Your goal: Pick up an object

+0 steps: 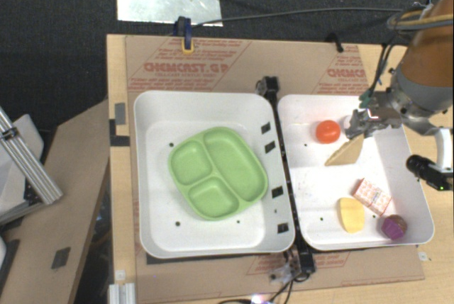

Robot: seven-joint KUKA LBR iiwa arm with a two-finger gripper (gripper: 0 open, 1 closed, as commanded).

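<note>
The pincer [357, 127] hangs low over the right white bin [305, 224], just beside a small round orange ball [327, 131] and above a tan wooden wedge [345, 152]; whether it grips anything, I cannot tell

Arm [425, 47] cut off by right and top edges. Gripper [358, 124] small and dark against bin wall; finger state unreadable. Tan wedge [345, 152] upper end tucked under gripper (contact not resolvable). Print on pink-and-white packet [372, 195] too small to read. Aluminium rail [25, 157] clipped at left edge.
</note>
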